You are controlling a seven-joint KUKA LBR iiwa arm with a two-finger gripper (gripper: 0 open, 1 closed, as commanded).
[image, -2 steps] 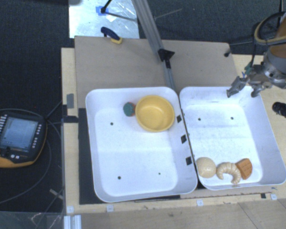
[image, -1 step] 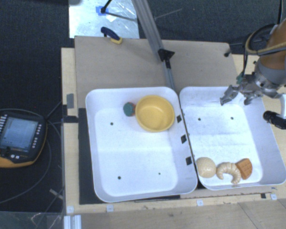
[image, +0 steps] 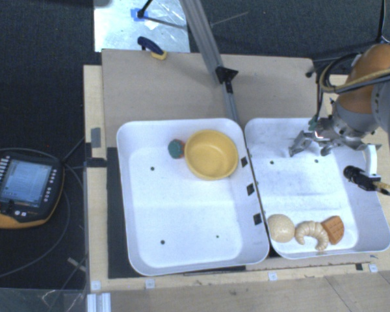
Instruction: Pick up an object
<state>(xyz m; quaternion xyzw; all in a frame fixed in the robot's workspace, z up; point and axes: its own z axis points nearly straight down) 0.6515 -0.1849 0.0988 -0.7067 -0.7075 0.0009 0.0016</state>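
Observation:
My gripper (image: 310, 147) hangs over the back of the right bin (image: 299, 181), its fingers spread open with nothing between them. Along that bin's front edge lie a pale round bun (image: 280, 227), a curved croissant-like piece (image: 312, 233) and an orange-brown ridged piece (image: 333, 229), well in front of the gripper. In the left bin (image: 175, 226), a yellow bowl (image: 211, 154) sits at the back with a small teal and brown object (image: 175, 149) touching its left side.
A slanted metal pole (image: 205, 38) ends in a black clamp behind the bins. A teach pendant (image: 23, 187) lies on the floor at left. A black cable connector (image: 356, 176) hangs over the right bin's right side.

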